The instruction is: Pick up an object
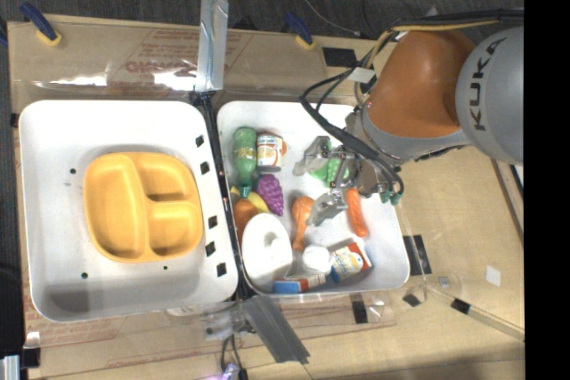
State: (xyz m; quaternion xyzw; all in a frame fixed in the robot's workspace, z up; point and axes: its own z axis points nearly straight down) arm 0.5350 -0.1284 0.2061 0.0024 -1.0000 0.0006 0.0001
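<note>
My two-finger gripper hangs low inside the right-hand shallow white plastic bin, with my grey arm and its orange band coming in from the right above it. My metal fingers stand apart, one toward the upper left and one lower down, with a small green plastic piece lying between them or just beside them; I cannot tell whether it sits within my reach or merely under me, and I would not claim to hold anything. The bin is crowded: a slim orange plastic carrot lies just below my lower finger, a second orange-red stick-shaped toy lies to its right, a purple bunch of plastic grapes is to the left, near a green bottle-shaped toy and a small labelled can, and a white roll fills the lower left corner. To do this step well, I judge I should pick one target, most likely the green piece or the carrot, centre my jaws over its narrow width, descend until the tips straddle it, then close and lift straight up so neighbours are not dragged along. The left white bin holds a yellow divided plastic tray.
</note>
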